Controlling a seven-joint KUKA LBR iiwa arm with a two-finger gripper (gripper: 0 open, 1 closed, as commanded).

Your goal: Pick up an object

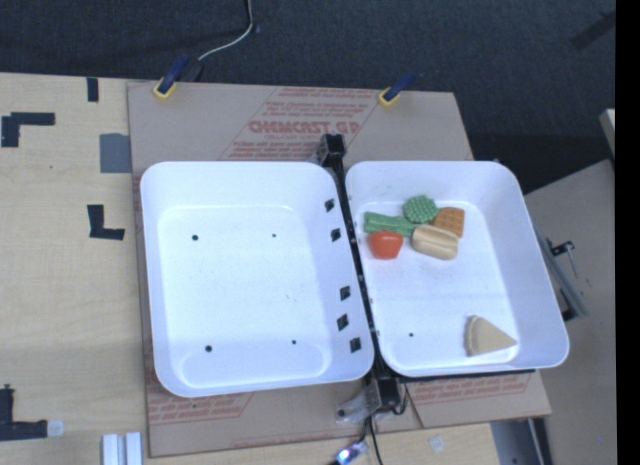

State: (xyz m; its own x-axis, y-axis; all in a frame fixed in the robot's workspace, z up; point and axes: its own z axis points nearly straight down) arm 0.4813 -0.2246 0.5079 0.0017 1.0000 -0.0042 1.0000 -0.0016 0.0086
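The desk [60, 283] runs off the left and bottom edges, so its full extent cannot be told. A white cable [236, 13] at 12 o'clock leaves the top edge, its far end cut off. At 6 o'clock, small hardware [372, 408] below the seam between the two bins is too dark and small to identify. The printed red lettering [300, 125] on the brown board is partly covered by the bins. At 3 o'clock, a dark bracket [560, 263] beside the right bin [520, 253] is too small to make out.
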